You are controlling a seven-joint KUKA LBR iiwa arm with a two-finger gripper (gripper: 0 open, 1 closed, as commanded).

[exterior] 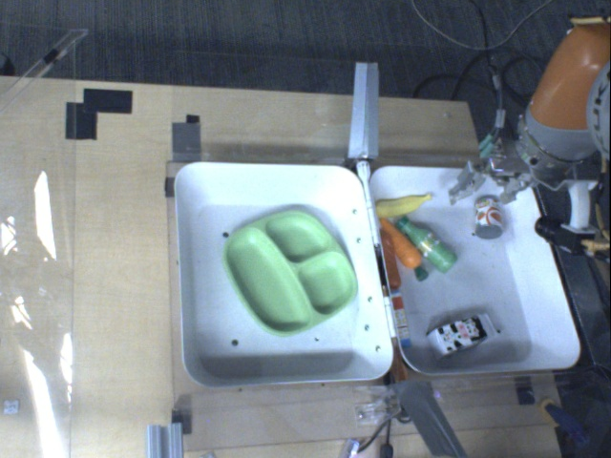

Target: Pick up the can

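can [489, 218]: upright in right bin's [544, 303] far part
hand [491, 181]: fingers spread, released, poised just above can

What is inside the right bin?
The right bin holds a can, banana, carrot, green bottle and a patterned box.
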